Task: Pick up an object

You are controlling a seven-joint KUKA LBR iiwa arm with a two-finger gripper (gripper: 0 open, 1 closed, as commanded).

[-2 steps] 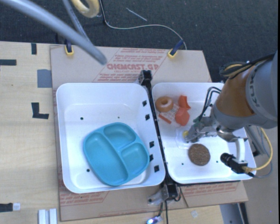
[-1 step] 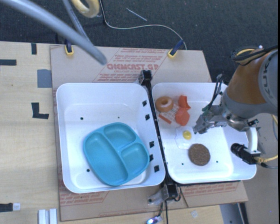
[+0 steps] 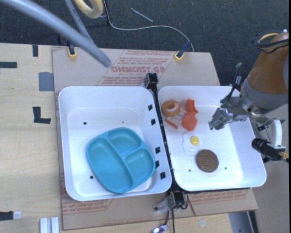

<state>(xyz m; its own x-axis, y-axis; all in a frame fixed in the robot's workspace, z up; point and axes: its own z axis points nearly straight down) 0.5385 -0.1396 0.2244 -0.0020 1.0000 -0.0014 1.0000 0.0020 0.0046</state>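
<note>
The right bin [image 3: 242, 174] holds several toy foods. A glazed donut [image 3: 171, 108] lies at its back left. Beside it sit an orange-red carrot piece [image 3: 189, 120] and a small red strip [image 3: 171, 124]. A fried egg [image 3: 192, 141] lies near the middle, with a brown burger patty [image 3: 207, 160] just in front of it. My gripper [image 3: 217, 122] hangs over the right half of this bin, to the right of the carrot piece and apart from all the foods. Nothing shows between its fingers.
The left bin [image 3: 70, 130] carries a blue divided plate [image 3: 120, 158]. A black divider [image 3: 158, 130] runs between the bins. A cable [image 3: 150, 29] and yellow clamps [image 3: 71, 52] lie behind on the cardboard. The arm's orange band [image 3: 274, 62] looms at the right.
</note>
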